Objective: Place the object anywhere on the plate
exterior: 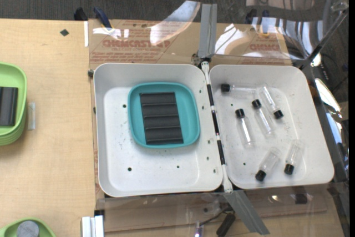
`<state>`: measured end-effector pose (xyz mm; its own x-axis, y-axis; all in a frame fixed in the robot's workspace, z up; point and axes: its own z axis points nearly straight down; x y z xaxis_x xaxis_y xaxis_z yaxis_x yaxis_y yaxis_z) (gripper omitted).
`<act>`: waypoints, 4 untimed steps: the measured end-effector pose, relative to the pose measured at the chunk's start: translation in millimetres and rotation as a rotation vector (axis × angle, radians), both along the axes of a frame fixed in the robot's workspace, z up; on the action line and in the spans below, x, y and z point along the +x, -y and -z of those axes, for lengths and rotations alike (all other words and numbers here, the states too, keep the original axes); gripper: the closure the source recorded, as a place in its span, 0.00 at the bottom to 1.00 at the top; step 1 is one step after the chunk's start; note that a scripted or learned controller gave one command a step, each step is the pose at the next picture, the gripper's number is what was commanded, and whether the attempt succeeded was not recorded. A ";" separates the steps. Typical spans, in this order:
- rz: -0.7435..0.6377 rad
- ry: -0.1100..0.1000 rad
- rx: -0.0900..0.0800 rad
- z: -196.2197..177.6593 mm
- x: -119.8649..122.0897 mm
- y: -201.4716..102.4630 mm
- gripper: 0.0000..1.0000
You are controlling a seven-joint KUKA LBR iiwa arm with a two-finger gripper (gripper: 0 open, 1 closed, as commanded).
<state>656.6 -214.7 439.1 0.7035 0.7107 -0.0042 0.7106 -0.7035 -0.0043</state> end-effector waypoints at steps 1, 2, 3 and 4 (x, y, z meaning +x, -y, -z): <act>0.092 0.000 0.000 0.1 -10.8 3.5 0.00; 0.206 0.001 -0.001 -0.6 -12.0 5.1 0.00; 0.289 0.002 -0.001 -0.7 -5.1 5.9 0.00; 0.401 0.000 -0.001 -0.1 -13.4 7.7 0.00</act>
<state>643.3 -222.5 439.2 0.9253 0.3792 -0.0053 0.3792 -0.9253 -0.0035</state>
